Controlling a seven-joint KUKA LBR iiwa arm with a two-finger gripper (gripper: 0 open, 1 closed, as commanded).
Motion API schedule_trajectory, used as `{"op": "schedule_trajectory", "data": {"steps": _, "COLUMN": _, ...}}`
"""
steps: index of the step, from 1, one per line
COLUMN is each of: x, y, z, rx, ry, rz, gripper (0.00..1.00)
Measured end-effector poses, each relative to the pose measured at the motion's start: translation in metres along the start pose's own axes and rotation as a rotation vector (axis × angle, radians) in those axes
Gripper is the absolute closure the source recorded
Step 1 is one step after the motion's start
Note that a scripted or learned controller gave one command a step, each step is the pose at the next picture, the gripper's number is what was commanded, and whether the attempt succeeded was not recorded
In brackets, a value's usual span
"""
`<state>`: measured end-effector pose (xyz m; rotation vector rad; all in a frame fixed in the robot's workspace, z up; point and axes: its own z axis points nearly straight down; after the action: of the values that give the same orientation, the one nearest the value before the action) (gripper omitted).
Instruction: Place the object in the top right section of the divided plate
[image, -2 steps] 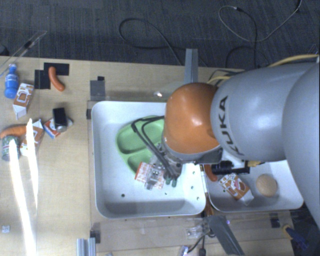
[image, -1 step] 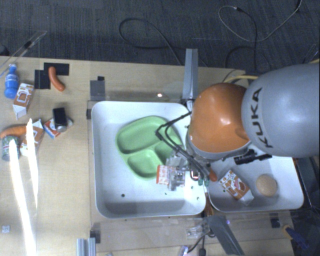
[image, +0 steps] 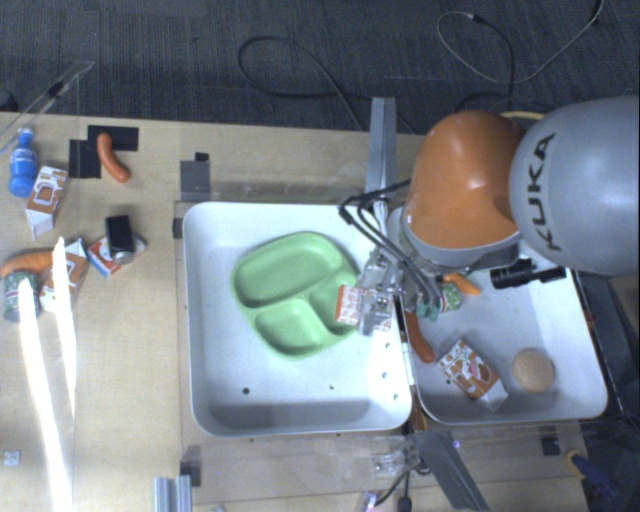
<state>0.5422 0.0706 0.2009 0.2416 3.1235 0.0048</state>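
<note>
Carton (image: 349, 306), small and red-and-white, sits clamped between the fingers (image: 362, 308) just over the green divided plate's (image: 285, 272) right-hand edge.

On the table (image: 130, 400) two bins sit side by side. The left bin (image: 290, 405) holds the divided plate (image: 290, 285), lying toward its far side. At the plate's right edge hangs the end effector (image: 372, 308), with a small carton (image: 349, 305) seemingly between its fingers, though the view is cluttered there. The right bin (image: 560, 400) holds a sausage (image: 420, 345) near its left wall, a boxed item (image: 470, 372) right of that, and a round piece (image: 533, 370) further right. Left of the bins, small items lie scattered on the table.
</note>
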Motion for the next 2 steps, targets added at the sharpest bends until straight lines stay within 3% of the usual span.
{"op": "schedule_trajectory", "data": {"steps": 1, "x": 0.0089, "y": 0.0598, "z": -0.0009, "rx": -0.001, "ry": 0.001, "rz": 0.011, "gripper": 1.0}}
{"op": "schedule_trajectory", "data": {"steps": 2, "x": 0.0088, "y": 0.0597, "z": -0.001, "rx": -0.001, "ry": 0.001, "rz": 0.011, "gripper": 0.0}}
